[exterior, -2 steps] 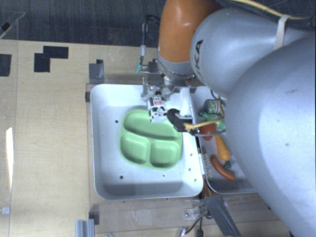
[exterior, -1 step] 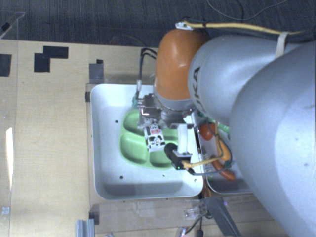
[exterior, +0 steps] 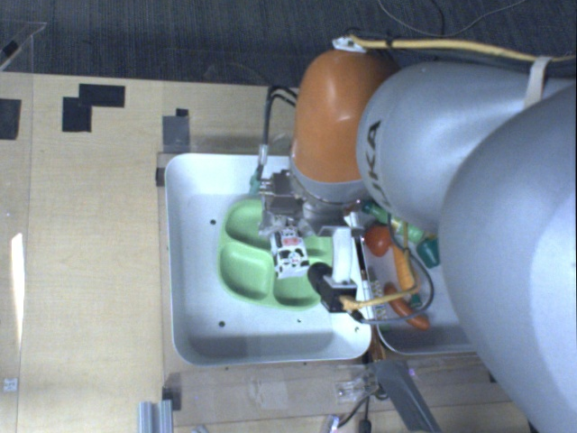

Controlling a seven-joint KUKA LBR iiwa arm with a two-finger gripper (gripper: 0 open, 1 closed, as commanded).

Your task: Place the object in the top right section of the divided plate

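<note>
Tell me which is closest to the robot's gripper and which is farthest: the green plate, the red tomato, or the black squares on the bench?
From the gripper, in the camera view:
1. Green divided plate, right underneath it in the left bin.
2. Red tomato, off to the right in the other bin.
3. Black squares, far away at the top left of the bench.

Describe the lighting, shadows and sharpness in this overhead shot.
Camera view: even, soft light. The arm looms close to the lens, large and slightly soft, casting a dim shadow across the white bin around the green divided plate. Mild sheen on the orange band. Small items right of the plate are blurry.
</note>
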